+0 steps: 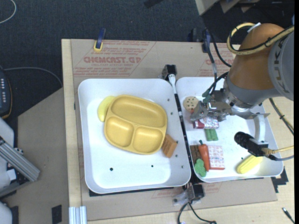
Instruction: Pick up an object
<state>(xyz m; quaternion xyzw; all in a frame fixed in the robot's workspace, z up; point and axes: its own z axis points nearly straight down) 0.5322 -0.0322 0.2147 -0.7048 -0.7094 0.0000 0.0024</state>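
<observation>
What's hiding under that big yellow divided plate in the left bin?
A pale yellow object pokes out from beneath the yellow plate at its upper-left edge. The plate covers the rest of it, so what it is cannot be told.

Claw hovers above red-white packet in right bin.

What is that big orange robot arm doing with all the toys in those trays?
The grey and orange robot arm is reaching into the right white bin, trying to pick something up. Its gripper is low over a small red and white packet, next to a green block and a tan ball with holes. I can't tell if it has grabbed anything. A toy carrot and yellow corn lie nearby. The left white bin has a yellow divided plate.
</observation>
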